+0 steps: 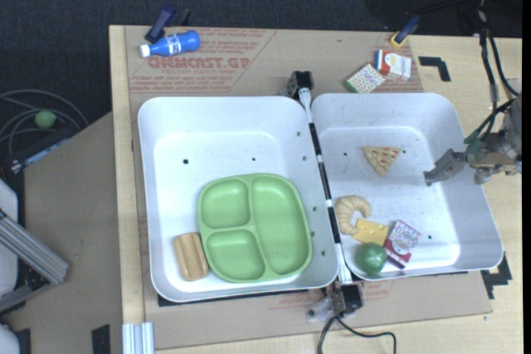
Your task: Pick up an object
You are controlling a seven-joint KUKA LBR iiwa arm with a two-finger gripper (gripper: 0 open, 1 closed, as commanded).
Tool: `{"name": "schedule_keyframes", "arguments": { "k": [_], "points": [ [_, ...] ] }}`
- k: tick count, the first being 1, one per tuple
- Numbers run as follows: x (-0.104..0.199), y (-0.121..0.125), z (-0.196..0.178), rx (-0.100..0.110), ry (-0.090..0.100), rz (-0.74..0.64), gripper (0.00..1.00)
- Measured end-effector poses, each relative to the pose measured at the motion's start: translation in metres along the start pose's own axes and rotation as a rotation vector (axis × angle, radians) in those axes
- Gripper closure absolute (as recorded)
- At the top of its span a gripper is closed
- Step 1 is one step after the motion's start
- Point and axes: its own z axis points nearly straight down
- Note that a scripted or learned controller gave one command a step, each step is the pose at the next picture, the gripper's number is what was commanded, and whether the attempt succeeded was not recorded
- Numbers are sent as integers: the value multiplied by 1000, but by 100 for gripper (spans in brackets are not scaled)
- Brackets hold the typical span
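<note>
Grey gripper (444,168) at the right bin's (431,108) right wall; grip state unclear. Nearest candidate, the waffle wedge (382,157), lies just left of it on the bin floor, well apart from the other items.

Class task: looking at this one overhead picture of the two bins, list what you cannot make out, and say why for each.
1. Gripper, camera view: small and blurred at the right bin's edge; finger state unreadable.
2. Arm, camera view: cut off by the right edge.
3. Small red-and-white packet, camera view: print too small to read.
4. Yellow piece, camera view: partly covered by the green ball and croissant; its shape is unclear.
</note>
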Motion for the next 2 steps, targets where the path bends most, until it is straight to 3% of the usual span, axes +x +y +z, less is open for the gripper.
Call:
{"name": "schedule_keyframes", "arguments": {
  "k": [1,2],
  "points": [
    [66,41,112,4,2,-2,0],
    [54,86,136,0,0,0,0]
  ]
}}
